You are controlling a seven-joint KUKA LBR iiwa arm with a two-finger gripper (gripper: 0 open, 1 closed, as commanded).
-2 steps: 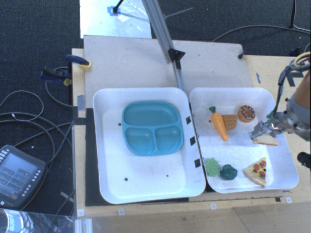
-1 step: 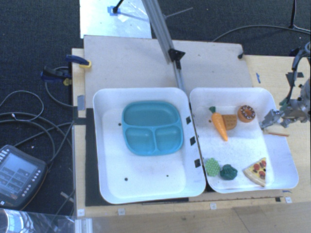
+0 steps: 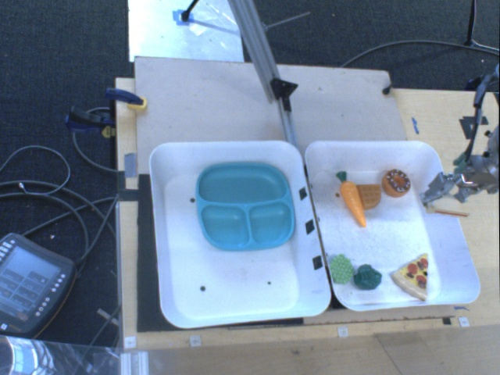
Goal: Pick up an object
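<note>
Bins side by side on the table (image 3: 234, 100). Left bin (image 3: 180, 287) has a blue divided plate (image 3: 244, 206). Right bin (image 3: 449, 268) has a carrot (image 3: 354, 200), a donut (image 3: 396, 183), a light green piece (image 3: 341, 268), a dark green piece (image 3: 367, 276) and a pizza slice (image 3: 412, 275). My gripper (image 3: 439, 187) sits over the right bin's far edge, apparently holding nothing; too blurred to tell if it's spread or closed.

The gripper (image 3: 442, 187) is showing as a small grey metal piece with pale, angular fingers. Behind it, grey bracketed wrist hardware (image 3: 483, 166) is catching bluish-green tints, and thin dark cables (image 3: 473, 108) are looping above it.
</note>
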